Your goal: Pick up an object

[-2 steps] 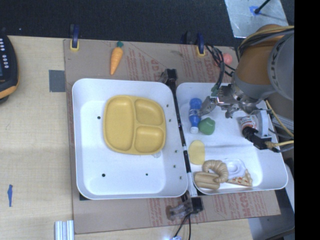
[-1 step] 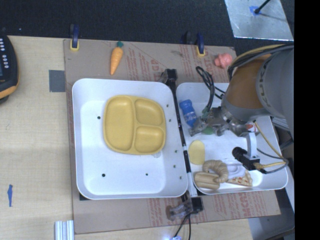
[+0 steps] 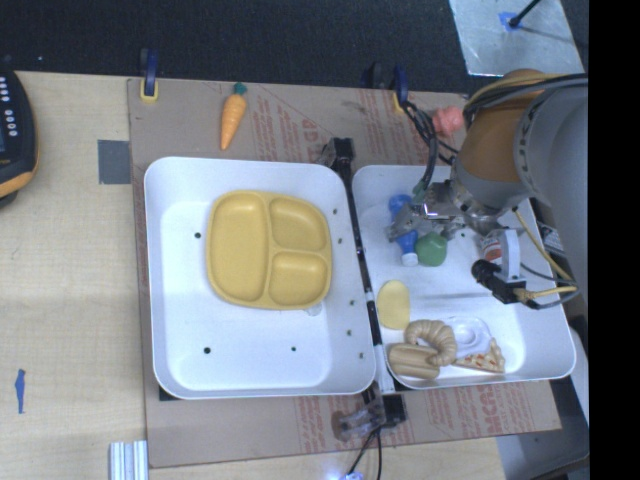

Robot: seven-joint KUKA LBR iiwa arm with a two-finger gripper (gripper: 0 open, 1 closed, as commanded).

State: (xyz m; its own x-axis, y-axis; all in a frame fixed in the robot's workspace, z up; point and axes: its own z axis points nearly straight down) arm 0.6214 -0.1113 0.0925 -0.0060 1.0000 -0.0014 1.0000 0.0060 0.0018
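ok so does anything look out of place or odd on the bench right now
One thing: a toy carrot lies outside both bins, on the brown board above the left bin, while the other small items sit in the right bin. The yellow divided plate lies flat in the left bin.

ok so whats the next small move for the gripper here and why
Probably a short straight descent. The gripper sits in the right bin directly over the blue item and green item, with nothing visibly between its fingers. The croissant and yellow piece lie farther off, so the cluster beneath is the nearest target.
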